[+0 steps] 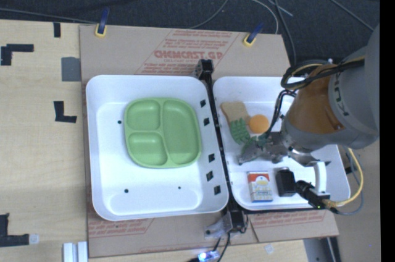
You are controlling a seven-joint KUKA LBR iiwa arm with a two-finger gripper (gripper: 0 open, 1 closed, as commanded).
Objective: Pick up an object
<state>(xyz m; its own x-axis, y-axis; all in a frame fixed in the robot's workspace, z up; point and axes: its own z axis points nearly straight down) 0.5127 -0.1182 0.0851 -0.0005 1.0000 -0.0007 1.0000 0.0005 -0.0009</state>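
Observation:
The right bin holds several small things. A tan block lies near its back left, with a green leafy toy just in front of it and an orange ball to the right of that. A small red and white box lies near the front wall. My gripper reaches in from the right and sits low over the bin floor, just in front of the green toy and behind the box. Nothing is visibly held.
The left bin carries a green divided plate in its middle. A black divider runs between the two bins. The arm's orange and grey body covers the right bin's right half.

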